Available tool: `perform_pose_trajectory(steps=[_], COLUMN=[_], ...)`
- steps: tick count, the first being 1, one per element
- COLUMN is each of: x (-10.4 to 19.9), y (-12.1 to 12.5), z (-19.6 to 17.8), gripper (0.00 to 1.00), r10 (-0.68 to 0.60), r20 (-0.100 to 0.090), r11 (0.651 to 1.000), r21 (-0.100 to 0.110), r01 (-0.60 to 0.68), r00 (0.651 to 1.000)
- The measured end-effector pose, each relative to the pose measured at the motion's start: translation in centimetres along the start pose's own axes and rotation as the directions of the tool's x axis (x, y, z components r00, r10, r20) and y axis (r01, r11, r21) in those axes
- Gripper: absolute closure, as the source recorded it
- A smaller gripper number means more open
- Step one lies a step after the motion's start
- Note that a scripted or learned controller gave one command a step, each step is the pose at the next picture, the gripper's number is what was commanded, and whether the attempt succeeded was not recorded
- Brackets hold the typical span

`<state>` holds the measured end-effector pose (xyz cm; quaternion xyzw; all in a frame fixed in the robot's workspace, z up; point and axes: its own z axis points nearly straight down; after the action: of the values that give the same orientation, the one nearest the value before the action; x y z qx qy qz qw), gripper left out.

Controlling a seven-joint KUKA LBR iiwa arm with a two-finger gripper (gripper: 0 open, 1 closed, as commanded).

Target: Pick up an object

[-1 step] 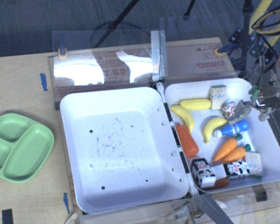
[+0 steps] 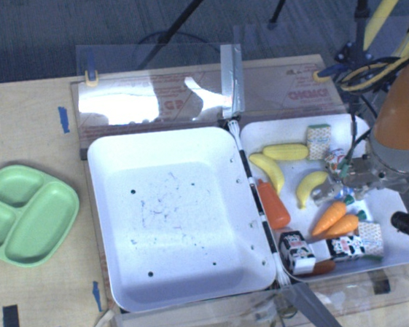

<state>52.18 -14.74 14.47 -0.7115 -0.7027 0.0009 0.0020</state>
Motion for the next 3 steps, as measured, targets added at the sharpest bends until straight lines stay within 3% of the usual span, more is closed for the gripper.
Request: perform_pose_trajectory(steps=[1, 2, 3], x=[-3.5, -3.6, -0.2], y=[0.9, 1.0, 5.8], z=[5.9, 5.1, 2.2], gripper=[0.0, 1.0, 1.0], r10=[0.012, 0.014, 0.049], r20=[0.0, 0.0, 0.0], r11=[1.0, 1.0, 0.999], r21=[-0.007, -0.009, 0.0], r01=[-0.012, -0.014, -0.049], r00=[1.0, 1.0, 0.999])
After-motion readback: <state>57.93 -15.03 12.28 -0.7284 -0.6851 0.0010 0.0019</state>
